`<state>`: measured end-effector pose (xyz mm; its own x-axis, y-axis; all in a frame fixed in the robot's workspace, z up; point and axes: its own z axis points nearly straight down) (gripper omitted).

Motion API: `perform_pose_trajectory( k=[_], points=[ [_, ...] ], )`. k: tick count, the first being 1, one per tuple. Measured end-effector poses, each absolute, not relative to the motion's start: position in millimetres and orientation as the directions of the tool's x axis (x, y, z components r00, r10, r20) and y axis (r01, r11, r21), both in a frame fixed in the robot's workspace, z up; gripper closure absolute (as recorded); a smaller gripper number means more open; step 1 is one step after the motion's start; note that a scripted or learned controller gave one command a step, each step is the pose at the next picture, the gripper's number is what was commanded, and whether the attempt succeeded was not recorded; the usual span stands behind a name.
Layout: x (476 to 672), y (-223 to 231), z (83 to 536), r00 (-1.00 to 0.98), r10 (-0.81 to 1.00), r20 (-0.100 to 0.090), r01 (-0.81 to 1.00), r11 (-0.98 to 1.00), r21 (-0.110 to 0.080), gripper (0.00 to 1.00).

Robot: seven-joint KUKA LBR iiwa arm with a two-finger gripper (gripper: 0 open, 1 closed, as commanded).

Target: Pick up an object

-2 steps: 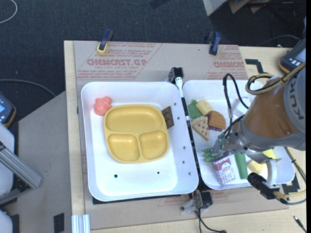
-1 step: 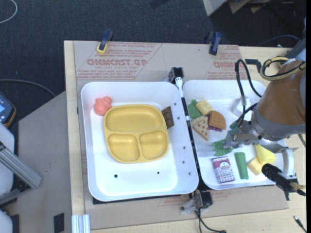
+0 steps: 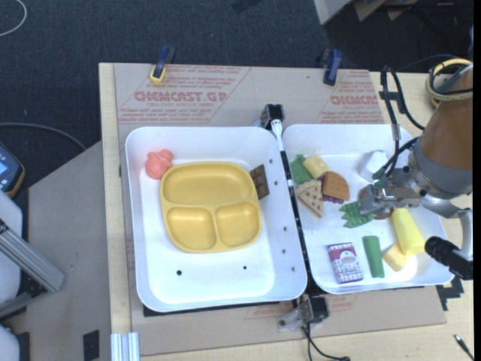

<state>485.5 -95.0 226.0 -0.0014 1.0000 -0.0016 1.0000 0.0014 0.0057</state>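
Bins sit side by side on the table (image 3: 113,201). The left bin (image 3: 150,277) carries a yellow divided tray (image 3: 210,205), a pink toy (image 3: 158,163) and a brown block (image 3: 260,180). The right bin (image 3: 331,280) holds toy food: a leafy green piece (image 3: 353,213), yellow banana (image 3: 408,230), green stick (image 3: 372,256), red box (image 3: 345,262), cheese wedge (image 3: 310,197). My pincer (image 3: 378,199) hangs over the crinkled, flat-lying leafy green piece; I cannot tell whether it grips.

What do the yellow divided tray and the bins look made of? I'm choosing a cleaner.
Yellow divided tray: likely moulded plastic, smooth with a soft sheen and rounded compartments. Left bin and right bin: probably thin glossy white plastic, with rounded formed rims.
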Motion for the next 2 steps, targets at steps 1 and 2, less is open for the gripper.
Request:
perform_pose_trajectory(
  k=[1,2],
  points=[
    [486.0,-94.8,224.6,-0.001,1.0,-0.001,1.0,0.001,0.002,1.0],
    [524.6,-56.1,224.9,-0.005,1.0,0.0,1.0,0.005,0.004,1.0]
  ],
)
